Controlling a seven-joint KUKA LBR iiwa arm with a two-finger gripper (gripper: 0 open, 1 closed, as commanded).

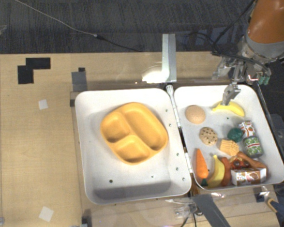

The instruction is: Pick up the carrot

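Note:
The carrot [201, 164], orange and tapered, lies near the front left corner of the right bin [266, 126], close to the bin's left wall and next to a small yellow banana [215, 171]. My gripper [229, 94] hangs over the back of the same bin, just above a larger yellow banana [232, 109]. It is far from the carrot, toward the rear right of it. The orange band of the arm [270, 14] rises at the top right. Nothing shows in the gripper.
The right bin also holds a tan bun [195, 114], a cookie [208, 135], a cracker [228, 146], a green piece [234, 134], small cans [252, 145], a sausage [243, 161] and a carton [248, 176]. A yellow divided plate [132, 132] lies in the left bin [95, 177].

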